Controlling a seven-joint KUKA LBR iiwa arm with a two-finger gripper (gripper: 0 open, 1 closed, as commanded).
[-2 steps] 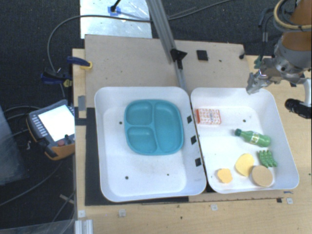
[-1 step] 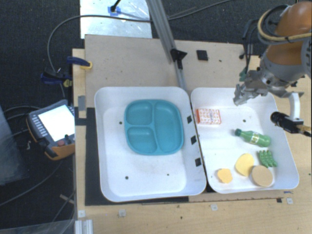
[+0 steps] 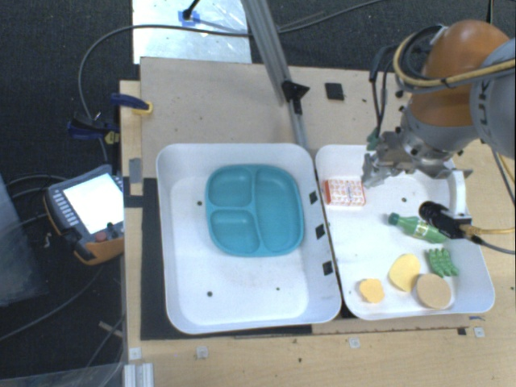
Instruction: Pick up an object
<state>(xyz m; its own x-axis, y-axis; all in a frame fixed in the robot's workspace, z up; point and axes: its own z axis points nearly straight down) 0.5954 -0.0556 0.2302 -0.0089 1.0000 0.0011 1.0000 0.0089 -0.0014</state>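
Right bin (image 3: 484,301), front: tan disc (image 3: 434,291), orange piece (image 3: 371,290) and yellow piece (image 3: 405,271), close together, untouched.
Just behind: spiky green toy (image 3: 441,261); bottle (image 3: 417,227), green, lying on its side.
Left bin (image 3: 185,297): teal plate (image 3: 254,210), three compartments, lying flat.
Right bin, far part: box (image 3: 344,192), red and white, flat, near the left wall.
Gripper (image 3: 375,172): over the far part, just right of the box; nothing visibly held; open or closed, cannot tell.
Progress: nothing lifted yet; box the likely target, judging by closeness; grasp and lift both left to do.
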